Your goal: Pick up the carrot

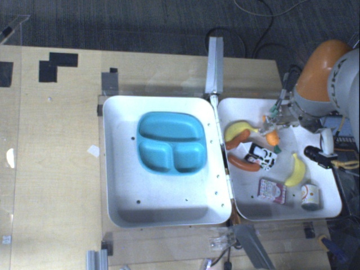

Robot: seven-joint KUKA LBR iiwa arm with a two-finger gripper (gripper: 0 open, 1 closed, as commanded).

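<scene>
End effector (274, 124) fingers indistinct

The small orange carrot (272, 139) is being seen in the right bin (332, 204), near its upper middle, beside a yellow fruit (237, 131).

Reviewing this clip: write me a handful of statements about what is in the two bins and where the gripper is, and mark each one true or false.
1. The blue divided tray lies in the left bin. True.
2. The gripper is over the left bin. False: it is over the right bin, at its upper part.
3. A banana lies in the right bin. True.
4. The carrot sits inside the blue divided tray. False: an orange piece that looks like the carrot is in the right bin, just below the gripper.
5. The small pink carton lies in the left bin. False: it lies near the front of the right bin.
</scene>
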